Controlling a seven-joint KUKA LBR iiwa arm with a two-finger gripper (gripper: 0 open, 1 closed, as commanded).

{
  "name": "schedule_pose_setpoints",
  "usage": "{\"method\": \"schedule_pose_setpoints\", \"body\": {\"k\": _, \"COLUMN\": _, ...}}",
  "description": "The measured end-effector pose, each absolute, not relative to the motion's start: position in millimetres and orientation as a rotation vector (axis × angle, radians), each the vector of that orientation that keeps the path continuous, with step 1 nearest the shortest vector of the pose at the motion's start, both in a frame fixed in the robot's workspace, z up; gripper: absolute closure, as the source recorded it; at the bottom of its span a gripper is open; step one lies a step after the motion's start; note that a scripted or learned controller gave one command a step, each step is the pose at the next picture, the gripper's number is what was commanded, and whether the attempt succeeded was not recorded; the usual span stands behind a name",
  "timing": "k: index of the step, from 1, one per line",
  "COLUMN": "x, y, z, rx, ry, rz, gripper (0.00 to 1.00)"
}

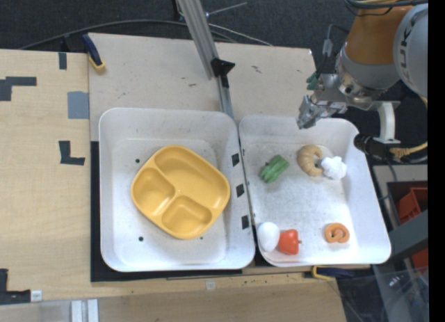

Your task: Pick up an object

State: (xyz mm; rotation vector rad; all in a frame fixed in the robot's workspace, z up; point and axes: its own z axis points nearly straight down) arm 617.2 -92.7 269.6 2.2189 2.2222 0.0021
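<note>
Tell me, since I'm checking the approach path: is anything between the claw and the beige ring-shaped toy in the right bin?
Nothing visible. The claw hovers over the right bin's far rim, with bare bin floor between it and the beige ring. A white piece touches the ring's right side.

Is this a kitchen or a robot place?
Probably a robot lab, not a kitchen. A grey and orange robot arm reaches over two white bins on a taped-up wooden bench. The food looks like toys: a green pepper and a small orange ring, plus a yellow divided plate.
</note>
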Motion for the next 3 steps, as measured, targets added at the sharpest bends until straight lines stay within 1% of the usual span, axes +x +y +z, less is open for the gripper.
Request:
{"method": "schedule_pose_setpoints", "body": {"k": 1, "x": 596.8, "y": -54, "z": 264, "rx": 2.219, "ry": 2.228, "rz": -0.002, "gripper": 1.00}}
{"method": "schedule_pose_setpoints", "body": {"k": 2, "x": 576.3, "y": 3, "z": 262, "rx": 2.216, "ry": 2.232, "rz": -0.002, "gripper": 1.00}}
{"method": "schedule_pose_setpoints", "body": {"k": 3, "x": 557.7, "y": 50, "z": 239, "rx": 2.218, "ry": 2.231, "rz": -0.005, "gripper": 1.00}}
